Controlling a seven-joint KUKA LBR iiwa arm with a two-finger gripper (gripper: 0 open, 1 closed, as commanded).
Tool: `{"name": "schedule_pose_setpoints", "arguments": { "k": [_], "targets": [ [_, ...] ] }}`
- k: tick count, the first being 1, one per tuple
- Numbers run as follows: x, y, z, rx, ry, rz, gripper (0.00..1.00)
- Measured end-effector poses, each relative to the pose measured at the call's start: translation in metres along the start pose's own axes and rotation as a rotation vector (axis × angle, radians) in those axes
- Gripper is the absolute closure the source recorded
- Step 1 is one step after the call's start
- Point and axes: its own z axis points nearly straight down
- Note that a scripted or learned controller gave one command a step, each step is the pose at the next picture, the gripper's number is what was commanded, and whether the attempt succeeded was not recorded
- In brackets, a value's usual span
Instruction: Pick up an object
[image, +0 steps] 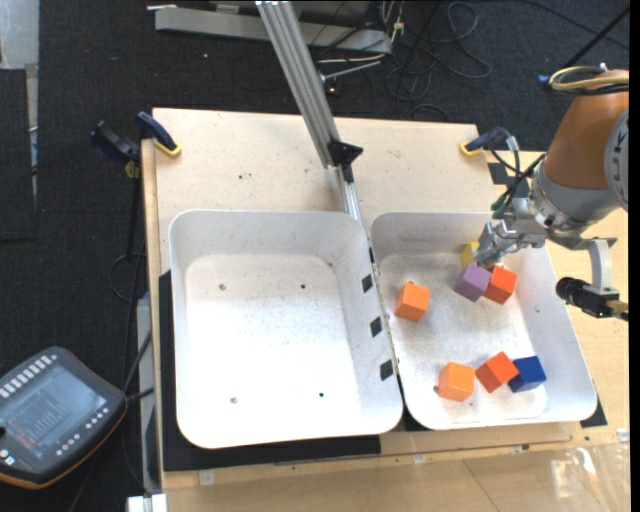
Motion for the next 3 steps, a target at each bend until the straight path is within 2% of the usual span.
{"name": "schedule_pose_setpoints", "arguments": {
  "k": [2, 3],
  "targets": [
    [0.000, 0.005, -0.092, -0.002, 0.000, -0.002, 1.00],
    [0.052, 0.002, -0.095, 0.006, 0.004, -0.007, 1.00]
  ]
}}
